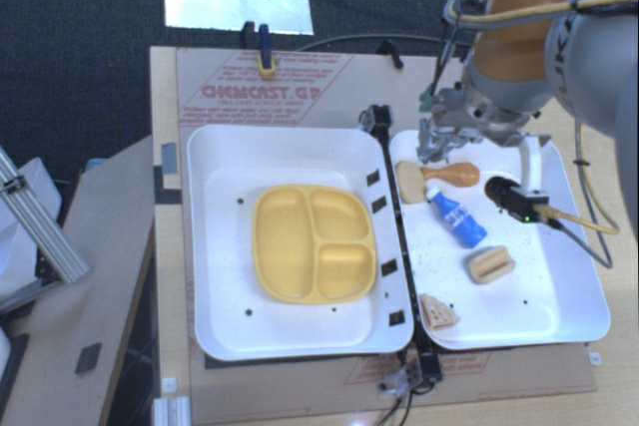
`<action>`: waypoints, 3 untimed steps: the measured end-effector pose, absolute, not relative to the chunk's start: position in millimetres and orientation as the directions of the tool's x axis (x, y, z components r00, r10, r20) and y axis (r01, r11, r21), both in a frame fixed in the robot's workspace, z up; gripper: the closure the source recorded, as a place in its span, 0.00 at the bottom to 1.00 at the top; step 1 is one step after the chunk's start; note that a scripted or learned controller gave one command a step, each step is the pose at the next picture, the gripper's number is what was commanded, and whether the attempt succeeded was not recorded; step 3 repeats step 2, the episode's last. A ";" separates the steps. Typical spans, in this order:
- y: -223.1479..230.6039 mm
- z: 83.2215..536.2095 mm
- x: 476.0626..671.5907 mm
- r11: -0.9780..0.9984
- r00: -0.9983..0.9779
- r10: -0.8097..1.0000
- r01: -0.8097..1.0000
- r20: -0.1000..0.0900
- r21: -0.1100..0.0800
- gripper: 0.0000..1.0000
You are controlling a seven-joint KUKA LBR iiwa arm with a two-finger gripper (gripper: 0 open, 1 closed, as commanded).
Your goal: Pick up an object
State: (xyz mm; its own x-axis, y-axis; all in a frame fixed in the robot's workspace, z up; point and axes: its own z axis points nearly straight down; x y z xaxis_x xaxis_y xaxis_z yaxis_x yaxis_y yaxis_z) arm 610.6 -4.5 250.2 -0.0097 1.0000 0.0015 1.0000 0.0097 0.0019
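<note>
Hanging over the far left part of the right bin (577,314), my pincer (434,151) points down from the grey arm that comes in from the right of the view; from this slant I cannot tell whether it is apart or together; just below its tip lies a wooden piece (444,176), pale and round at its left end and orange-brown along the handle that runs to the right, flat on the bin floor; whether my tip touches it I cannot tell; just beside it, nearer the camera, a blue and white bottle (458,218) lies on its side, its white end toward the wooden piece and its blue body slanting toward the middle of the bin; a tan block (489,264) rests near the bottle's blue end but apart from it; a small pale wedge (437,311) sits in the near left corner of the same bin, close to the wall on the side of the left bin (215,214); that left bin bears a yellow plate (312,242) with three compartments, lying flat near its middle; both bins stand on a cardboard sheet (262,85) with red print.
</note>
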 end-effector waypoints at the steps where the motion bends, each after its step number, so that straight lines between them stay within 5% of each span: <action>1: 46.3 244.2 603.7 0.009 -0.009 1.000 1.000 0.002 0.001 1.00; 2: 101.3 228.1 607.7 0.009 -0.009 1.000 1.000 0.002 0.002 1.00; 3: 101.3 228.1 607.7 0.009 -0.009 1.000 1.000 0.002 0.002 1.00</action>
